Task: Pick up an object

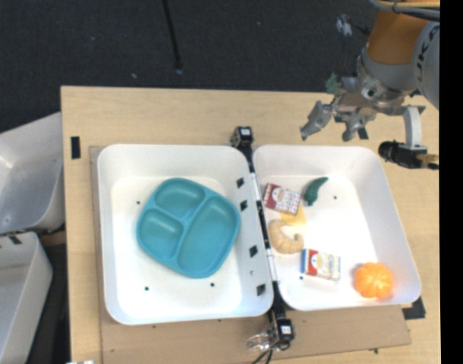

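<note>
Orange fruit (373, 279) lies at right bin's (389, 196) near corner w/ two cartons, a croissant, a green item (blurry). Gripper (336, 122) hovers above bin's far rim, fingers apparently spread, grasping nothing. Pick not started.
</note>
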You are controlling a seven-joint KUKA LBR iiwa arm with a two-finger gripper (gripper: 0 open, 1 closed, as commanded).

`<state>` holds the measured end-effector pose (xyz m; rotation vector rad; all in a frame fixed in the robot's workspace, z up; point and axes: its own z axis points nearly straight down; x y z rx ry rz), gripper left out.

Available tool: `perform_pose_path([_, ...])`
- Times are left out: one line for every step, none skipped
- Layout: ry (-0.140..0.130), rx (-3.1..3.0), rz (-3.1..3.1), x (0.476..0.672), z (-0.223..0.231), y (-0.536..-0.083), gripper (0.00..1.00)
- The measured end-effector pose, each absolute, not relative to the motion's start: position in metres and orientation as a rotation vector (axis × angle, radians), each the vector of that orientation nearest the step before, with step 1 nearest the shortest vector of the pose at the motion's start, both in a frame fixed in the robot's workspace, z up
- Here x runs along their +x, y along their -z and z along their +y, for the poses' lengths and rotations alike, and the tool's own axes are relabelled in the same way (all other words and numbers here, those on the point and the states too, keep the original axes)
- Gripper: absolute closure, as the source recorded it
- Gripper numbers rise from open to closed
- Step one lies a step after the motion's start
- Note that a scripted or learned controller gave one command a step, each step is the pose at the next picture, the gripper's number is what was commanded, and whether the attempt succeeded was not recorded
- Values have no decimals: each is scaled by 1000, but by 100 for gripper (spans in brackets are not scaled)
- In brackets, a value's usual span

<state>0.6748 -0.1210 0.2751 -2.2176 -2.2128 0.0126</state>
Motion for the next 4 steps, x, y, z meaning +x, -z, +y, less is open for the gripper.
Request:
perform_pose_path([0, -2221, -2224, 677, -121, -284, 0])
perform_pose_path([-6, -2222, -2219, 672, -124, -222, 0])
perform_pose_path([-6, -2223, -2218, 671, -131, -161, 0])
perform_pose_path([-5, -2221, -2221, 672, -129, -118, 0])
